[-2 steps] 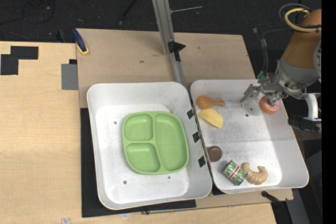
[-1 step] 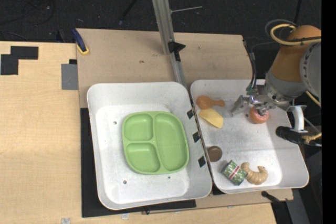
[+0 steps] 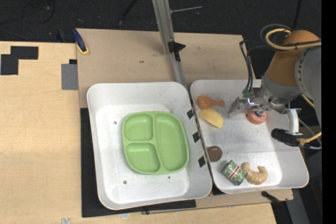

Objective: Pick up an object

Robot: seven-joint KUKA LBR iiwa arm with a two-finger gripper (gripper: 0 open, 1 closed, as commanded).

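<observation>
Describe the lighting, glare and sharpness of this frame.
Camera view: even overhead light, soft shadows under the right bin rim; mild glare washes the left bin floor around the green tray; the dark background is underexposed; the end effector and the pink item beneath it look slightly soft.

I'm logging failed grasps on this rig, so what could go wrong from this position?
1. The gripper sits right over a small pink object near the right bin's back wall; a slightly off descent could nudge it away rather than pinch it.
2. The yellow piece and orange piece lie touching nearby, so a sideways sweep might knock them.
3. The pink object looks low and round, so it may slip out.
</observation>
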